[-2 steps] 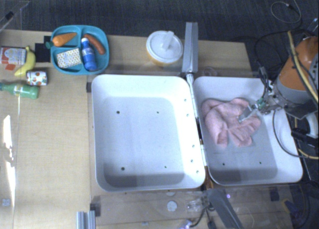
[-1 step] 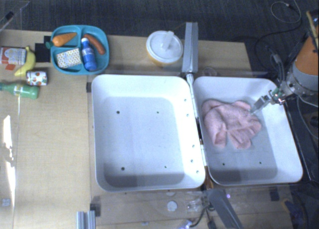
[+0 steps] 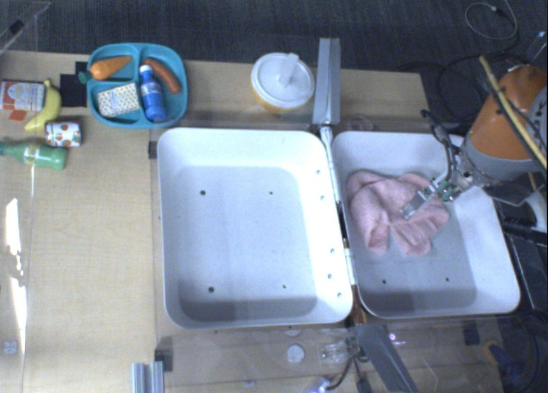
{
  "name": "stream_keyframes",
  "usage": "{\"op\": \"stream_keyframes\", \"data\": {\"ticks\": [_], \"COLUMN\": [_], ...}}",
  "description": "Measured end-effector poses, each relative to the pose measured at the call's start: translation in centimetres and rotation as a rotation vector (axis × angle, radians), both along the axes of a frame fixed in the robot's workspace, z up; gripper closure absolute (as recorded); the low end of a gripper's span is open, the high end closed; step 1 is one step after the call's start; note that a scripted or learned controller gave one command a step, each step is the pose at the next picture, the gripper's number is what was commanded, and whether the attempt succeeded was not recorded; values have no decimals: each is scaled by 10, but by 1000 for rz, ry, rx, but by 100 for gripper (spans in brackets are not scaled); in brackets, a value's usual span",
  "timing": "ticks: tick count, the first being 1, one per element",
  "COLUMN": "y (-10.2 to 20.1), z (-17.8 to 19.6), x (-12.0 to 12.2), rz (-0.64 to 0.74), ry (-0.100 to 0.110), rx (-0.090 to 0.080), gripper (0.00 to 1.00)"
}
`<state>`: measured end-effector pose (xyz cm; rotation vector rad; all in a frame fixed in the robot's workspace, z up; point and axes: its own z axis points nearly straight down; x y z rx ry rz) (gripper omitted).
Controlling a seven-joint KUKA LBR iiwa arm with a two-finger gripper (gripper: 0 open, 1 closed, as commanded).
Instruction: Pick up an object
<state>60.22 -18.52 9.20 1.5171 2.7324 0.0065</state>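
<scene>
Standing on a pale wooden bench over dark carpet were two white bins: the left bin bare, the right bin holding one crumpled pink cloth. The gripper sat low on the cloth's right part; whether it gripped anything, I could not tell. Far left lay one blue divided tray, one yellow-based lidded cup, one banana.

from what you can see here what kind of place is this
Probably a robot grasping test bench in a lab: two shallow white bins on a wooden bench, the arm's gripper over a pink cloth, and toy food in a blue tray.
</scene>
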Motion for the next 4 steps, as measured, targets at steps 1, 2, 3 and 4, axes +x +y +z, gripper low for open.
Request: {"op": "stream_keyframes", "data": {"ticks": [1,2,3,4], "y": [18,70,72,125], "z": [-1,-2,11,95], "x": [39,54,57,63], "rz": [88,171,173,151], "ry": [2,10,0,8], "rx": [-1,0,-1,2], "gripper": [0,0,100,100]}}
